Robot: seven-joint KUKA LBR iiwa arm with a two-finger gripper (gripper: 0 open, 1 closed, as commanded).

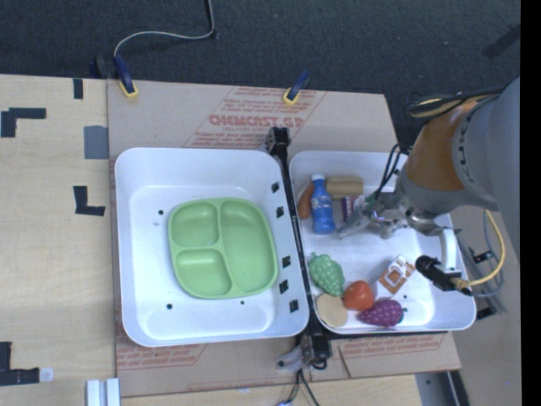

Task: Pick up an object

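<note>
Here the pincer (365, 216) hangs low in the right bin (423, 315), at about twelve o'clock of its floor, just beside a blue bottle (321, 205) and a tan block (345, 185); whether it is open or closed on anything I cannot tell. Toward six o'clock lie a green fruit (326, 272), a tomato (359, 295) and purple grapes (382, 313), while the left bin (135, 176) holds a green divided plate (223, 248). To grasp well, I judge it should centre over the bottle, straddle its narrow width, avoid nudging the block, and close firmly before lifting straight up.
</note>
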